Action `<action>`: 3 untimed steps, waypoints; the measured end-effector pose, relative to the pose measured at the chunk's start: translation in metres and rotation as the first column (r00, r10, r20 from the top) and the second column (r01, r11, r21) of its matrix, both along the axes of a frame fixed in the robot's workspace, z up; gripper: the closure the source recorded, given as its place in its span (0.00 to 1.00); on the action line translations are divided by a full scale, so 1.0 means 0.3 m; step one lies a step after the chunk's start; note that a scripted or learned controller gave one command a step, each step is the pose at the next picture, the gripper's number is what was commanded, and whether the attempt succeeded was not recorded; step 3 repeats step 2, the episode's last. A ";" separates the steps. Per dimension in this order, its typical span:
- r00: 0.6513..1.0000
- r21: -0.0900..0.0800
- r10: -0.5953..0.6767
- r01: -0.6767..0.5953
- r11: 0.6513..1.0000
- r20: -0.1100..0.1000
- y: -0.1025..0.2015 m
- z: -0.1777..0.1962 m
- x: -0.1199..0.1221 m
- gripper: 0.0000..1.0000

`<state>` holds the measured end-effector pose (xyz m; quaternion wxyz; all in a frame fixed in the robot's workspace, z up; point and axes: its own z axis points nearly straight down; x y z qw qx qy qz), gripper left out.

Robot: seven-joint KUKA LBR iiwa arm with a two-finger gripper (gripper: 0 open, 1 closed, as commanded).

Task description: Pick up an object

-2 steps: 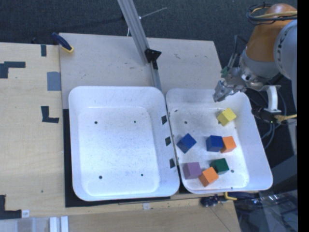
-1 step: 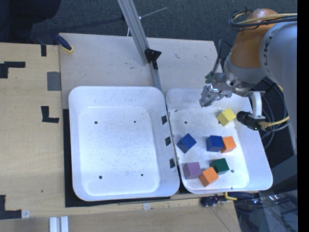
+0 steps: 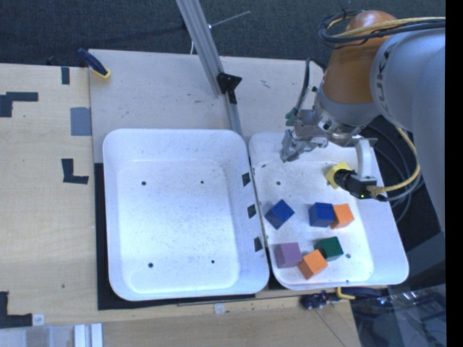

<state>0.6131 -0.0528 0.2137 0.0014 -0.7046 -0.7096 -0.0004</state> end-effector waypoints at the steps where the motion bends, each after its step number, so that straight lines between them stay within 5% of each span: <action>1: 1.000 -0.001 -0.001 0.001 1.000 -0.002 0.156 0.002 -0.065 1.00; 2: 1.000 0.000 0.002 -0.002 1.000 0.001 0.355 0.037 -0.078 1.00; 3: 1.000 0.000 0.002 -0.002 1.000 0.001 0.355 0.037 -0.078 1.00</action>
